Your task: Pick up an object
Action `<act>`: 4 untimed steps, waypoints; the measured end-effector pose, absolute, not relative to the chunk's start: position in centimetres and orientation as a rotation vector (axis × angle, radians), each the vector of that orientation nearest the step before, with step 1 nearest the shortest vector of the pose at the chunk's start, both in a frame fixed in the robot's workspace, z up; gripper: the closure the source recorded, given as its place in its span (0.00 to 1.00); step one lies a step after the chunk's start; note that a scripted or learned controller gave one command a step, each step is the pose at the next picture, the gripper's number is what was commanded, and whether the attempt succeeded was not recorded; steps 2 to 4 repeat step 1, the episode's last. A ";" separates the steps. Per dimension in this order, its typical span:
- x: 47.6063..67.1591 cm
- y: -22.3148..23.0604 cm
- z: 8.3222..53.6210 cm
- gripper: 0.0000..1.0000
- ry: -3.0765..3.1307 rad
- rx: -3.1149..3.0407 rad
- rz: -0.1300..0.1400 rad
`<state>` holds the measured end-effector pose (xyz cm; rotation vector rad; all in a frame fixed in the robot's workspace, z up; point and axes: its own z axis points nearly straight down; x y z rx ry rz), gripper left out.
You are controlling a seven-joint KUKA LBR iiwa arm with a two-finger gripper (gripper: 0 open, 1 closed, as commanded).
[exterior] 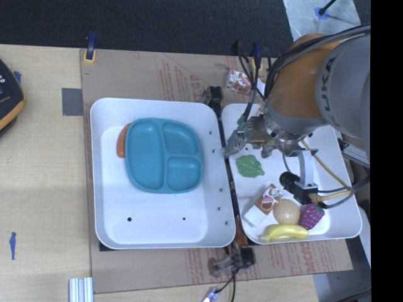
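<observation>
Two shallow white bins lie side by side. The gripper hangs over the upper left corner of the right bin, close to the wall shared with the left bin; whether it is spread or closed cannot be told, and nothing is seen held in it. The likeliest target is the green leaf, which lies flat just below the gripper in the view and slightly to its right, a little broader across than along. Farther down the same bin cluster a small printed carton, a pale round item, purple grapes and a banana, well clear of the leaf. The shared wall crowds any approach from the left. The left bin holds a blue divided plate over an orange item.
</observation>
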<state>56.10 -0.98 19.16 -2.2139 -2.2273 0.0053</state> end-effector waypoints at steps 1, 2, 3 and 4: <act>56.1 -1.1 20.2 1.00 -2.228 -2.211 0.008; 56.1 -1.1 20.2 1.00 -2.228 -2.211 0.008; 56.1 -1.1 20.2 1.00 -2.228 -2.211 0.008; 56.1 -1.1 20.2 1.00 -2.228 -2.211 0.008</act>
